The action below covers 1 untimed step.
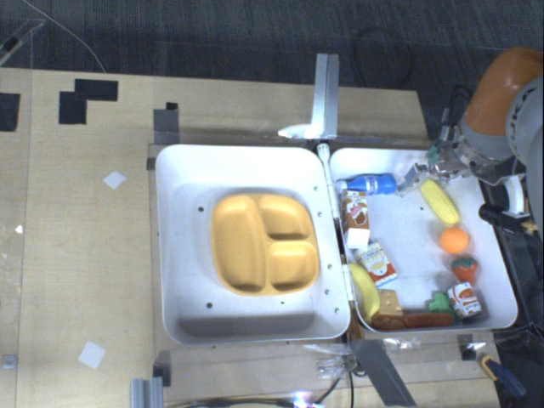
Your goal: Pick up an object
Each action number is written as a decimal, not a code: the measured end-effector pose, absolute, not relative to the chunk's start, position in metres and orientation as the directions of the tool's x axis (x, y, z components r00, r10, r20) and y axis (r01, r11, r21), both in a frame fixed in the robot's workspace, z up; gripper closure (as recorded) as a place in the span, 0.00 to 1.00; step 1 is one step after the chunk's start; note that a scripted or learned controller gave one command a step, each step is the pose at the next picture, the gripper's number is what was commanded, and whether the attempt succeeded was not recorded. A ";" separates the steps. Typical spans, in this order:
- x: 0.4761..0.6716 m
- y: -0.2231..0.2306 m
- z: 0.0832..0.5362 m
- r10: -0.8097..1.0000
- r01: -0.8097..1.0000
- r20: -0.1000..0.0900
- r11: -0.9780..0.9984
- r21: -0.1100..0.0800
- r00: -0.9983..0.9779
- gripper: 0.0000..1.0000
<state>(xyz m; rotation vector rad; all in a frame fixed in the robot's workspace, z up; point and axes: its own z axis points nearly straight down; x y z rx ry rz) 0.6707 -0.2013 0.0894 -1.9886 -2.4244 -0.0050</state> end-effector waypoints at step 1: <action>0.675 -0.202 0.104 0.979 0.979 -0.007 0.202 0.016 -0.202 1.00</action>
